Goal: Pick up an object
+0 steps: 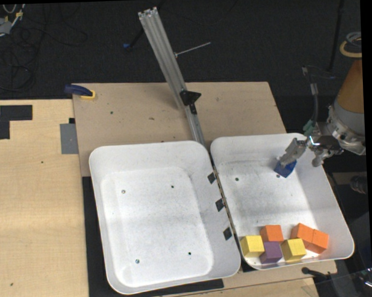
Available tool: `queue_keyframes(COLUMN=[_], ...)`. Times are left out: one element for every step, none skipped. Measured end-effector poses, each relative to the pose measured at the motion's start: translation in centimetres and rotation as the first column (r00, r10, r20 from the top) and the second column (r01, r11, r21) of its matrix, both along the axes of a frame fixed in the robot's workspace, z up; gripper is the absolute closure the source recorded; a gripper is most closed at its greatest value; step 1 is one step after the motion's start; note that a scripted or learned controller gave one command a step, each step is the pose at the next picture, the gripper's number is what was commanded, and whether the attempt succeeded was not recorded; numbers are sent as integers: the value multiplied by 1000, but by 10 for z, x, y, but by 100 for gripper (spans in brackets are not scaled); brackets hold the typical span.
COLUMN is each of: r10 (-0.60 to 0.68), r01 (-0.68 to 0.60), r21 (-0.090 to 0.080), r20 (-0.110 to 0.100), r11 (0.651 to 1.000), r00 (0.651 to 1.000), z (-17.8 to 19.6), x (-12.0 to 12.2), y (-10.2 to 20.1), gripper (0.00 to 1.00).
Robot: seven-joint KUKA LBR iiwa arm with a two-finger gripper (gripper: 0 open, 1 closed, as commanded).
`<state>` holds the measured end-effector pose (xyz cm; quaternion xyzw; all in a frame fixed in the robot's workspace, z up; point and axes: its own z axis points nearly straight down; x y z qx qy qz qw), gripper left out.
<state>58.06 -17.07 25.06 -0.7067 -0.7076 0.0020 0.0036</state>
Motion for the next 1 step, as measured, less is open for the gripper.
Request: queue_keyframes(r10=[0], r01=[0], r21=[-1], r20=[5], r11=[1000], r00=[1000], z=[3], x=[1], y=[0], gripper=[0])
